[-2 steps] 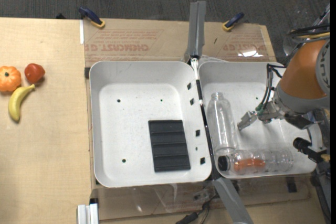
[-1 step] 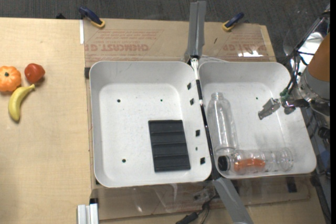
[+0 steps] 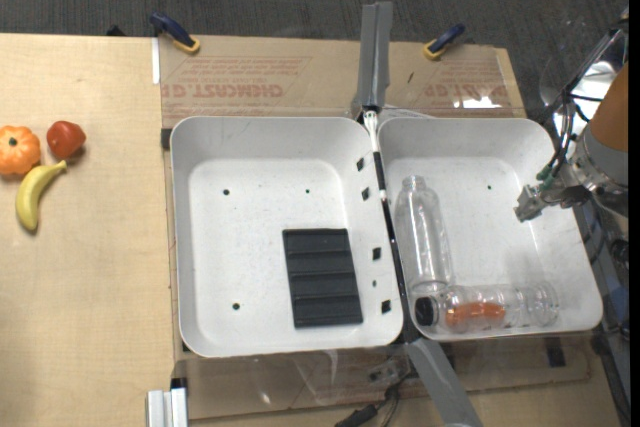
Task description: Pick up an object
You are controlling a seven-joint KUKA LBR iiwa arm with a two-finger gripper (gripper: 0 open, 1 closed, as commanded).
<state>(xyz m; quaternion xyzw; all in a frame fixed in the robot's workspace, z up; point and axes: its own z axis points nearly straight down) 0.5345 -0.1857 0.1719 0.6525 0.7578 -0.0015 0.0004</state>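
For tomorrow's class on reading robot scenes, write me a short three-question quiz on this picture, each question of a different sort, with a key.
1. True or false: the black block lies in the left bin.
2. Which lies in the right bin? A) banana B) two clear bottles C) tomato
3. Fill in: the banana lies on the ____, outside both bins.

Key: 1 true. 2 B: one bottle along the left wall, the other along the near wall. 3 bench.
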